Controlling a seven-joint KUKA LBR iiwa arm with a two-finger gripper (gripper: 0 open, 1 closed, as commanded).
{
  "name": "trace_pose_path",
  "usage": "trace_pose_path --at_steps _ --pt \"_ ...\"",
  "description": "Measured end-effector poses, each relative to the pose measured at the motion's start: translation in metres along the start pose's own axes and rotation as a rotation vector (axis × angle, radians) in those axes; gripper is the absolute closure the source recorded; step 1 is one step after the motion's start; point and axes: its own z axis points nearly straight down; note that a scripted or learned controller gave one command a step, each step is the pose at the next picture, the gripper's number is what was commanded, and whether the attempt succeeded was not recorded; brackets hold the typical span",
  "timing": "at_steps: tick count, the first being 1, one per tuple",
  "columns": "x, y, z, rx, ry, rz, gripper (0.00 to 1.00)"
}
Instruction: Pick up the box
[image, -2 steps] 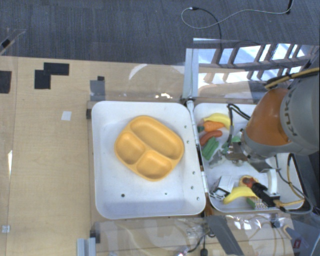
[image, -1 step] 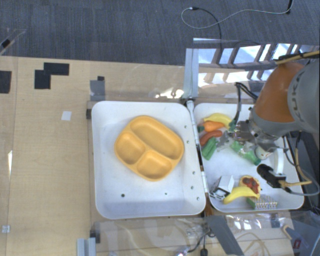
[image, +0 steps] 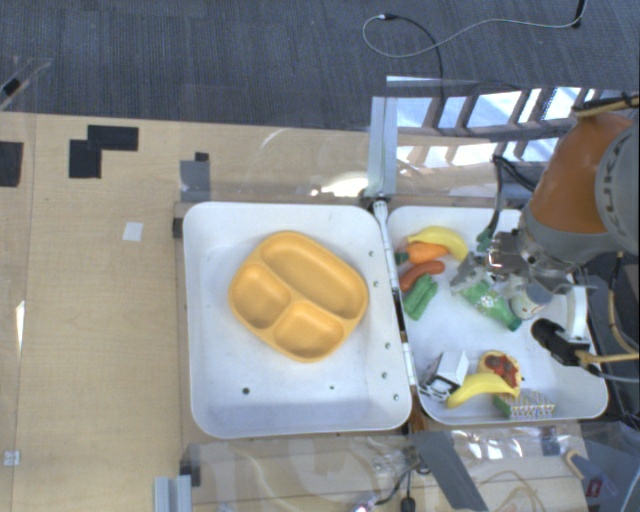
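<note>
1. From the camera view above the desk (image: 90, 300), the box (image: 446, 371) looks to be the small white-and-dark carton lying near the front edge of the right bin (image: 590, 400), touching the front banana (image: 478, 389).
2. The arm's gripper (image: 497, 268) hovers over the middle of that bin, above a green packet (image: 494, 302), well apart from the box. Whether it is released or clenched on something I cannot tell from here.
3. To do this step well, I'd judge it should travel toward the bin's front-left corner and centre over the carton, not the fruit.
4. Turning the wrist to span the carton's narrow side seems wise, since the banana crowds one edge.
5. The left bin (image: 220, 400) holds a yellow divided plate (image: 297, 295) and plays no part.
</note>
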Motion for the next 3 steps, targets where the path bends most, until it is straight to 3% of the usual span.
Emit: trace_pose_path --at_steps 1,2,3 --pt "0.016 -0.036 0.074 -0.011 0.0 -0.141 0.0" --pt "0.072 -0.048 -0.022 -0.002 0.001 -0.056 0.0" --pt "0.073 -0.046 -0.033 -0.007 0.001 -0.06 1.0"
